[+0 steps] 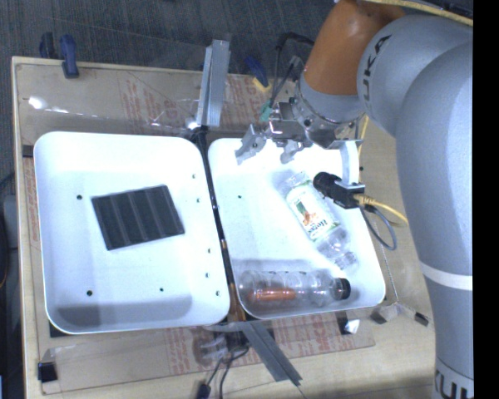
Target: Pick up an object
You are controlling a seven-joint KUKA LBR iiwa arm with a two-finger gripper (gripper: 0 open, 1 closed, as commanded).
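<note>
The gripper hangs open and empty over the right bin's far edge, beside a labelled bottle; another bottle lies along the near wall.

robot lab, kuka arm, clamped bench

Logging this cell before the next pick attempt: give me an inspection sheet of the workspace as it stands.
Surface: bench with left bin and right bin side by side.
Job's things: labelled clear bottle and second clear bottle lying in right bin; dark ribbed pad in left bin.
Clutter: nothing seen.
Gripper: gripper above right bin's far edge, holding nothing.
Cables: yellow cable by right bin.
Surroundings: blue clamp at bench's far edge.
</note>
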